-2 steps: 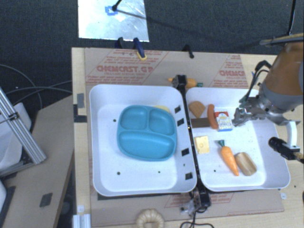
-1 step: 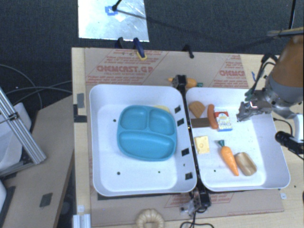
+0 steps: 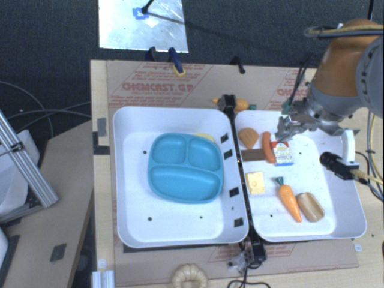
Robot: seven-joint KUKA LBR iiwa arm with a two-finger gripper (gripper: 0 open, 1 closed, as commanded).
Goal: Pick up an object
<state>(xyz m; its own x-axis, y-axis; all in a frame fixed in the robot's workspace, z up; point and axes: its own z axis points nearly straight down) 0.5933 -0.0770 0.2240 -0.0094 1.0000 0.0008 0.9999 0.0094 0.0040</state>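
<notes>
Objects for picking all lie in the right-hand shallow white bin (image 3: 336, 218), and the pincer is hovering at their upper edge. Going left to right: the left white bin (image 3: 135, 221) holds one blue plastic divided tray (image 3: 185, 167), three compartments, flat on the floor, with a sliver of something pale yellow (image 3: 206, 137) peeking out at its far rim. Across the divider, one tan rounded bread-like piece (image 3: 248, 138) sits near the top left of the right bin. Below it lies one pale yellow square block (image 3: 255, 182). Just beside the tan piece, one orange-red sausage-shaped piece (image 3: 267, 147) lies lengthwise, touching one small white carton with red and blue print (image 3: 282, 153). Lower down, one orange toy carrot with a green top (image 3: 290, 201) lies at a slant, and right against it one light brown loaf-shaped piece (image 3: 311, 206). The gripper (image 3: 286, 128) hangs directly over the top of the carton, arm reaching in from the right with its orange band (image 3: 339, 62) showing. Whether the pincer is wide or narrow cannot be told from this angle; nothing is visibly between its tips.
</notes>
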